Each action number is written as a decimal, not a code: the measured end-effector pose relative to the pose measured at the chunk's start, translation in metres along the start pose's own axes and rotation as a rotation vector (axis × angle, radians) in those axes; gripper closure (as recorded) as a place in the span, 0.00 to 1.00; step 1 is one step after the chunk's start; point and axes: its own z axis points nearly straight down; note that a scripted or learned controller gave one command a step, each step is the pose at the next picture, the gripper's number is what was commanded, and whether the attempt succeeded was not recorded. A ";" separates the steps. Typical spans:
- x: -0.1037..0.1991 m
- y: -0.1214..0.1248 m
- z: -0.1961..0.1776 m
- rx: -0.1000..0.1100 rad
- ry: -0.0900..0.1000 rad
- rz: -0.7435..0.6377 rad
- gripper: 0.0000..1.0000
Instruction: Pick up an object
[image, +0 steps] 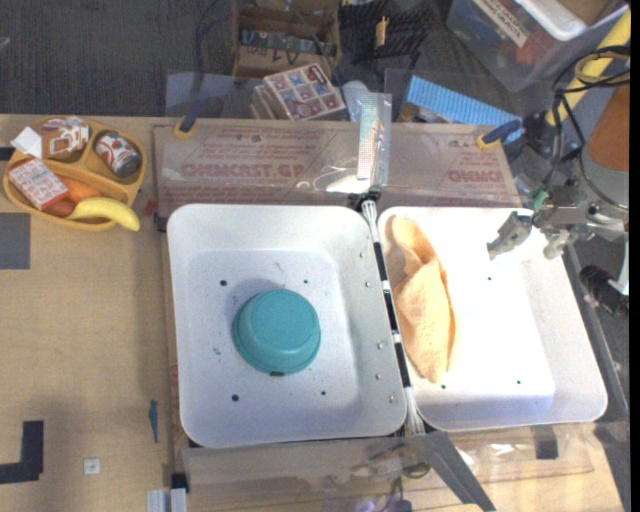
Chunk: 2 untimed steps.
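A teal bowl (278, 331) lies upside down in the middle of the left bin (200, 250). A crumpled orange-tan cloth (423, 300) lies along the left side of the right bin (530, 340). My gripper (528, 238) hangs over the right bin's upper right part, well to the right of the cloth. Its two fingers (503, 238) are spread apart with nothing between them.
A yellow tray (20, 190) with a banana (108, 211), cans and small boxes sits at the far left of the bench. Clear plastic sheets and cardboard lie behind the bins. Cables and the arm's body crowd the upper right.
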 end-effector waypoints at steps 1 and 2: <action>0.069 0.061 0.132 0.001 0.001 0.132 0.00; 0.013 0.028 0.138 0.000 0.000 -0.095 0.00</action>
